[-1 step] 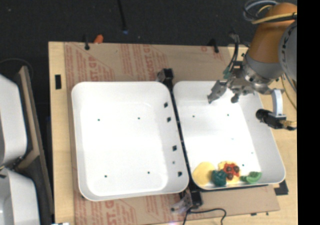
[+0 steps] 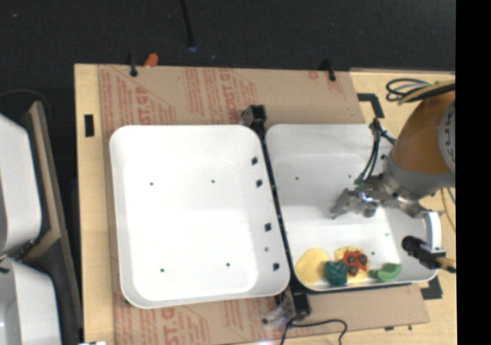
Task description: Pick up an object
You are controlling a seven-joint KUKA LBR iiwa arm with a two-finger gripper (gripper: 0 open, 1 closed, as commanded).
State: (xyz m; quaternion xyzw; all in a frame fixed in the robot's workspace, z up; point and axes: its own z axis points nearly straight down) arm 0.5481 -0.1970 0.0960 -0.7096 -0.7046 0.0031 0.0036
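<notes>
Over the right bin (image 2: 322,144) my gripper (image 2: 354,202) hung low, near its middle; whether it was wide or narrow I could not tell, because the metal parts were blurred together. Nearer, along the bin's near wall, lay the objects: a yellow piece (image 2: 310,262), a teal one (image 2: 335,273), a red-orange one (image 2: 354,259) and a green one (image 2: 388,271), crowded and hard to separate. My orange band (image 2: 420,136) was cut off at the right.

2 white bins (image 2: 192,213), 4 small objs (image 2: 349,265), 1 gripper (image 2: 354,204)
</notes>
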